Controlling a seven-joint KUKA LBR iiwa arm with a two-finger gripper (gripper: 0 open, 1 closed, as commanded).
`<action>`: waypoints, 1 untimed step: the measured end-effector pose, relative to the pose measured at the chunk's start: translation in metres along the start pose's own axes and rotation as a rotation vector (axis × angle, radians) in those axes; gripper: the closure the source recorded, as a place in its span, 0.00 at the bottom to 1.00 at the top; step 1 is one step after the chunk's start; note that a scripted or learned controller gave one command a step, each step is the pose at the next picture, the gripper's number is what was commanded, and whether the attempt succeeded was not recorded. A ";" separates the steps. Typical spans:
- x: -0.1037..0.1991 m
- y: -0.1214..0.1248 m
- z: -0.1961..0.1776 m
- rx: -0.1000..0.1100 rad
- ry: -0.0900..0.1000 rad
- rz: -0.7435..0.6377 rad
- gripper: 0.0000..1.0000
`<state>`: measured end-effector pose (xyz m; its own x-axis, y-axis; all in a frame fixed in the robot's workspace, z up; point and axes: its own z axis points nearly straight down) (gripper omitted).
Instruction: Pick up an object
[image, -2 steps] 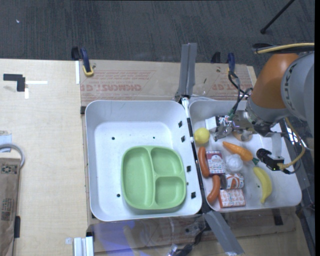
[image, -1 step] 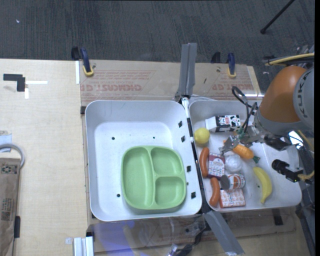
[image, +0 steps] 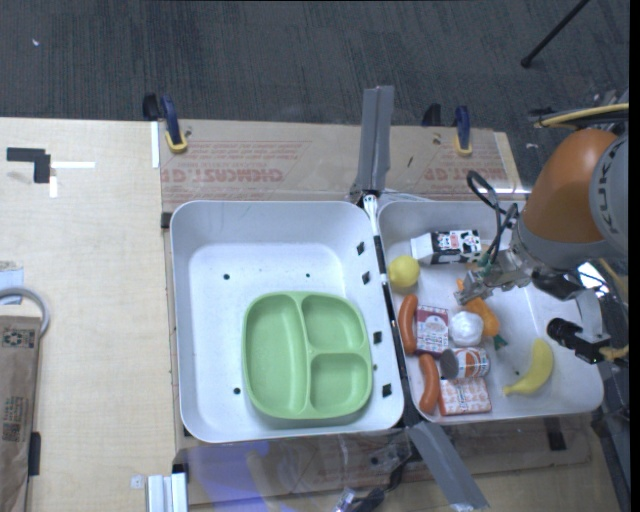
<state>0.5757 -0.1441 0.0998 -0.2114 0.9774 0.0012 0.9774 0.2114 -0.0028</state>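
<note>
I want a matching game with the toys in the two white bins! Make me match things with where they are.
Things:
1. green plastic divided plate
2. yellow plastic banana
3. round yellow lemon
4. black-and-white milk carton

Places:
A. right bin, lower right part
B. left bin
C. right bin, near the back wall
D. right bin, by the wall shared with the other bin

Pairs: 1-B, 2-A, 3-D, 4-C
</note>
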 end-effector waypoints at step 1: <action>0.037 0.028 -0.088 0.001 -0.001 0.013 1.00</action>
